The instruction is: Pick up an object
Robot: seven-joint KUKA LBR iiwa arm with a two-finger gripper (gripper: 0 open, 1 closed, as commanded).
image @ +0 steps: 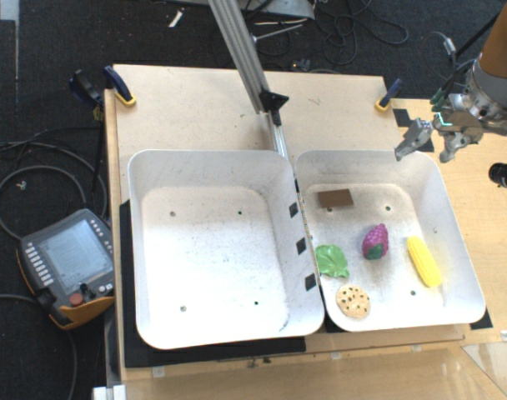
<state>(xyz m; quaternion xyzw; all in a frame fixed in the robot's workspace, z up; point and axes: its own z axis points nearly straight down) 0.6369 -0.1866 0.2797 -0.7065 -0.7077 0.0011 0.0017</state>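
The right bin (449, 215) holds several objects: a brown block (335, 197) near its back, a purple berry-like toy (375, 242) in the middle, a yellow corn cob (424, 261) toward the right wall, a green leafy piece (331, 261) by the left wall, and a speckled cookie (353, 302) at the front. My gripper (429, 141) hangs open above the bin's back right corner, well clear of all the objects, with nothing between its fingers.
The left bin (145, 223) sits beside the right one, sharing a middle ridge. A slanted metal pole (245, 48) crosses the bench's back. Yellow clamps (124, 98) mark the bench corners. A teach pendant (70, 261) lies on the floor at left.
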